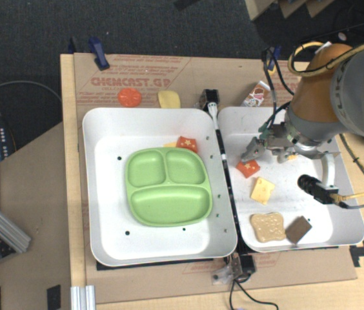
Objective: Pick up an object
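A KUKA arm reached in from the right over the right-hand bin (346, 228), its gripper (267, 144) hanging low above the bin's far left part, just beyond a small red block (248, 168). Whether the pincer stood wide or narrow could not be told from above; nothing was seen between its fingers.

The red block lay on the bin floor near the left wall, apart from the gripper. Nearer the camera sat a yellow cheese wedge (262, 190), then a round tan cracker (267, 227) and a brown chocolate piece (298, 228) close to the near rim. In the left-hand bin (104, 192) rested a green divided plate (168, 187), with a second red piece (187, 143) and a sliver of yellow at its far edge. An orange disc (129, 97) and a pale yellow piece (168, 99) lay on the cardboard beyond the bins.

The red block appeared the likeliest target: toy food, probably light, rigid plastic and somewhat slick. Its small, blocky shape suggested a grasp straight down across two opposite flat sides, centred, since an off-centre pinch could squirt it sideways toward the wall.
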### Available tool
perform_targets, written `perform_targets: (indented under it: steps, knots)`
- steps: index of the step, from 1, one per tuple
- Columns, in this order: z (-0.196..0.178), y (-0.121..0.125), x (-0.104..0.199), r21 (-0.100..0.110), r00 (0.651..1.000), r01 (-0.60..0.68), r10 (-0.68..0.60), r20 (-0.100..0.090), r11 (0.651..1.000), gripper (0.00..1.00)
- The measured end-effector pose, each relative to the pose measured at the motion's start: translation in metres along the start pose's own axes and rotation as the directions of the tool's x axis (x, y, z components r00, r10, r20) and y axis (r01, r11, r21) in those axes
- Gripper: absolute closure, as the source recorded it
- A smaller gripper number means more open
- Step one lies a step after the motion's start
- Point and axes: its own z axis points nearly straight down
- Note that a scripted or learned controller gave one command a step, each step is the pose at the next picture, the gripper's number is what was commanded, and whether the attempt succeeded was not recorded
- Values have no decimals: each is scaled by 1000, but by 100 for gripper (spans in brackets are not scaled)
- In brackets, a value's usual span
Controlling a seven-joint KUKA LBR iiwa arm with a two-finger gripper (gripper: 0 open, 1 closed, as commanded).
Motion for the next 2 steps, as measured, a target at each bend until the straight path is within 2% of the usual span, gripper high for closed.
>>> perform_targets:
  steps: [1,2]
  knots:
    - [32,11,0,-5,1000,-2,2,-4,1000,0]
    - [30,-52,-21,-9,1000,-8,8,1,1000,0]
